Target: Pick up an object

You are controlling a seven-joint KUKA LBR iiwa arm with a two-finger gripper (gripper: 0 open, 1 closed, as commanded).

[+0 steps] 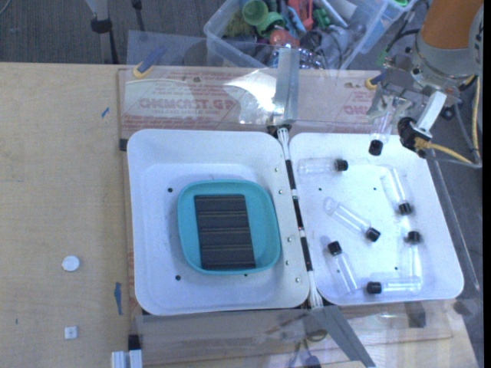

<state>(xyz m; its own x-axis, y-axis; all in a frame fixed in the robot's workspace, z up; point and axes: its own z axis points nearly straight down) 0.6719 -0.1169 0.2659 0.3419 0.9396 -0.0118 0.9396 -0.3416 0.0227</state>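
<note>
Arm [449, 21]: it is seen at the top right, above the far corner of the right bin [445, 282].
Jaws: a small clear tube with a black cap [375, 146] hangs just under the gripper [381, 121]. Whether it is pinched or only close by cannot be told.
Other tubes [349, 222]: six are lying flat in the right bin, spread apart, so each can be picked alone.
Left bin [146, 205]: a teal tray [263, 221] with a dark ribbed block [224, 232] is kept here.
Surface [54, 167]: a small white disc [70, 264] is left on it, far from the bins.
</note>
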